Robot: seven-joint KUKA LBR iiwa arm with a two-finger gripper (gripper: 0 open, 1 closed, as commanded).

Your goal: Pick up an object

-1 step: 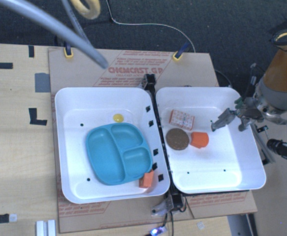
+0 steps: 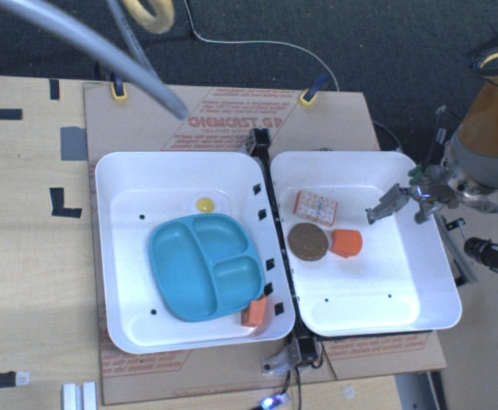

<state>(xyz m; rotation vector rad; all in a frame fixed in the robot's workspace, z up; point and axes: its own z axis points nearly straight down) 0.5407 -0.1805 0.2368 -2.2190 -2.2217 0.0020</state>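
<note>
At the near edge of the bench, two white bins stand side by side on a brown cardboard sheet (image 2: pixel 231 118). In the left bin (image 2: pixel 116 254), an orange block (image 2: pixel 254 313) lies at the near right corner, touching the near edge of a blue plate (image 2: pixel 206 265). This plate has three compartments and takes most of the floor of the bin. Just behind the plate, a small yellow disc (image 2: pixel 205 204) rests on the white floor, apart from the plate rim.

In the right bin (image 2: pixel 419 272), three things lie in the left half. A brown round disc (image 2: pixel 307 241) is nearest to the divider, and an orange cup (image 2: pixel 346 243) on its side touches the right edge of the disc. Just behind them is a small pink and white packet (image 2: pixel 315 205), close to the disc.

The gripper (image 2: pixel 398 202) is at the right side of this bin, above the floor near the right wall, well apart from the three things. One dark finger points to the left toward the middle of the bin. I cannot tell if the jaws are spread or pressed together, and nothing is seen between them.

Farther back, beyond the bins, two yellow clamps (image 2: pixel 119 92) hold the far edge of the cardboard, and a thin white cable (image 2: pixel 257 45) runs over the dark floor
</note>
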